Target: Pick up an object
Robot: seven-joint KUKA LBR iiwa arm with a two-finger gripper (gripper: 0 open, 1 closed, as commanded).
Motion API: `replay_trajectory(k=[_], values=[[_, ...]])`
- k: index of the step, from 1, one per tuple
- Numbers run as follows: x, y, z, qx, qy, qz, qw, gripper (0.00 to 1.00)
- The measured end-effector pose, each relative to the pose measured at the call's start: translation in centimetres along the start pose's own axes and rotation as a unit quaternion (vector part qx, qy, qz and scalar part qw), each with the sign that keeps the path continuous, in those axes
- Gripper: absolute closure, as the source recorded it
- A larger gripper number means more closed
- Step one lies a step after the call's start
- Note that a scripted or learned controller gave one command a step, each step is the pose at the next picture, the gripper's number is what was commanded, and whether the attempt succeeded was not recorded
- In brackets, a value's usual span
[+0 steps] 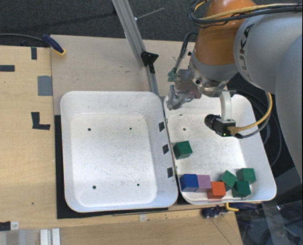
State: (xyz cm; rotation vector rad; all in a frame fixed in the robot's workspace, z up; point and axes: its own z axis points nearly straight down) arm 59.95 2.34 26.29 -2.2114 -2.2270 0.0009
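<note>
The bench [18, 131] was pale wood with grey tape marks, dark floor beyond it. The gripper [175, 99] hung over the right bin's [253, 137] far left corner; its opening could not be told. In that bin, a green cube [182, 149] lay left of centre, and other cubes [217, 182] clustered along the near wall.

Speckled matt white bins [110, 106], seemingly plastic, on a pale wood-look bench [18, 152]; glossy orange band [225, 22].
</note>
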Motion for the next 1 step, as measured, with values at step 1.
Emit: replay_trajectory(k=[1], values=[[4.84, -1.11, 2.32, 0.001, 0.0, 0.001, 1.0, 1.0]])
